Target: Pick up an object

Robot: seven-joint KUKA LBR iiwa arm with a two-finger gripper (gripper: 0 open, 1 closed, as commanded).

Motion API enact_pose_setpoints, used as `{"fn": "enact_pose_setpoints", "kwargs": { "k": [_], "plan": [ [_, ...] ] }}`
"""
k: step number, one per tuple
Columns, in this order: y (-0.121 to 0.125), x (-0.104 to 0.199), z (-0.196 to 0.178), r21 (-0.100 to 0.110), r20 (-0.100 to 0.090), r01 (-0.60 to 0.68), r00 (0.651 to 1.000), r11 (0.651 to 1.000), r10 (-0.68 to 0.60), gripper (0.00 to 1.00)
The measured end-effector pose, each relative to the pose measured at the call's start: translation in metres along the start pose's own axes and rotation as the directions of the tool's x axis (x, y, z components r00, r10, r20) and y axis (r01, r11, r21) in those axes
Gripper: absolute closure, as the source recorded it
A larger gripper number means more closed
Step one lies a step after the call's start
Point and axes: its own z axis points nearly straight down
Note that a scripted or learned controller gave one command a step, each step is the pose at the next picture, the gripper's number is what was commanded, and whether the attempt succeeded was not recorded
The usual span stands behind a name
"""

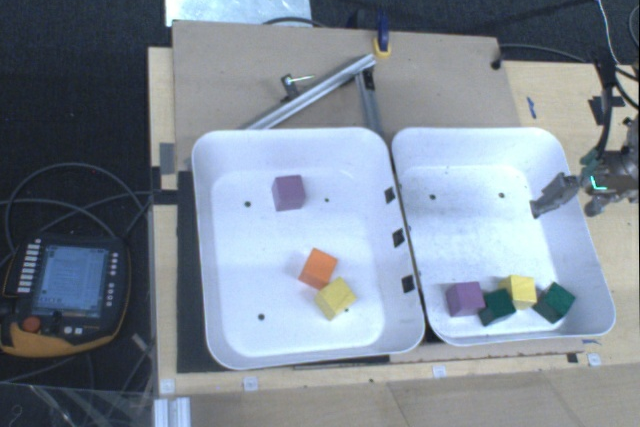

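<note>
Right-hand shallow white plastic bin (560,155): small purple cube (464,297), two dark green cubes (496,306) (555,300) and one yellow cube (522,290) clustered along its near wall, likely light, rigid, best pinched across flat faces; gripper (560,193) at its right rim, grasp state indeterminable.

Little of the robot visible, at the right edge. Hand (568,196): grey metal; one finger (551,195) is a flat, tapered grey blade with a darker tip. Behind it a blocky grey-black wrist housing (612,177) with a small teal-green lit spot on its face. Thin dark cables (612,87) loop above the housing, with a small dark bracket-like piece among them. Surfaces look matte, a few paler metallic highlights. Screws, labels and other markings too small and blurred to tell. Orange band can't be made out here.
</note>
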Motion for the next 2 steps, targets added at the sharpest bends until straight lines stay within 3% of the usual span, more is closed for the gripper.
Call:
{"fn": "enact_pose_setpoints", "kwargs": {
  "k": [2],
  "plan": [
    [-0.006, 0.002, 0.109, 0.006, -0.001, -0.002, 1.000, 1.000, 0.002, 0.00]
  ]
}}
